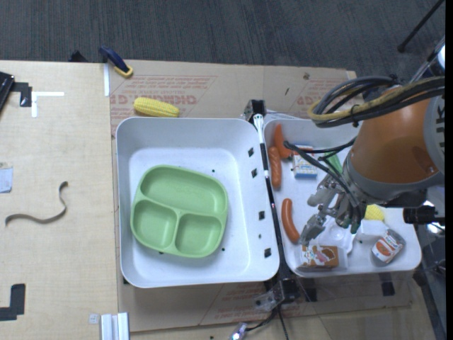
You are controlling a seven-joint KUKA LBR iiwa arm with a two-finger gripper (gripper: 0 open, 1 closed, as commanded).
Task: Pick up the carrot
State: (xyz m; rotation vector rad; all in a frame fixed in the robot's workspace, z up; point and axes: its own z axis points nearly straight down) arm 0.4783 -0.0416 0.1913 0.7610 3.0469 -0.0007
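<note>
**Mia:** Where is the arm?

**Sam:** It comes in from the right and leans over the right bin point(407, 257). Its orange band point(389, 147) is big and round, with black and yellow cables point(354, 94) looping above it. The gripper point(320, 225) hangs low at the front of that bin, just over a clear packet point(322, 255) with something brown in it. I cannot tell if the fingers are apart or together. The metal parts are too mixed up.

**Mia:** And the carrot?

**Sam:** I see long orange things by the left wall of the right bin. One carrot point(289, 219) lies just left of the gripper, not touching it. Two more orange sticks point(276, 160) lie farther back. I cannot tell them apart for sure.

**Mia:** What else is in there?

**Sam:** A small round tub point(387, 246), a yellow bit point(374, 213) and a blue and white box point(304, 167).

**Mia:** And the other bin?

**Sam:** The left bin point(134, 261) holds a green plate point(180, 211) with three parts.

**Mia:** What is around them?

**Sam:** Cardboard point(212, 91) under the bins, with a corn cob point(156, 107) behind the left bin. A wooden bench point(56, 147) on the left has a thin curly cord point(42, 211). Far back is dark grey floor point(212, 20).
</note>
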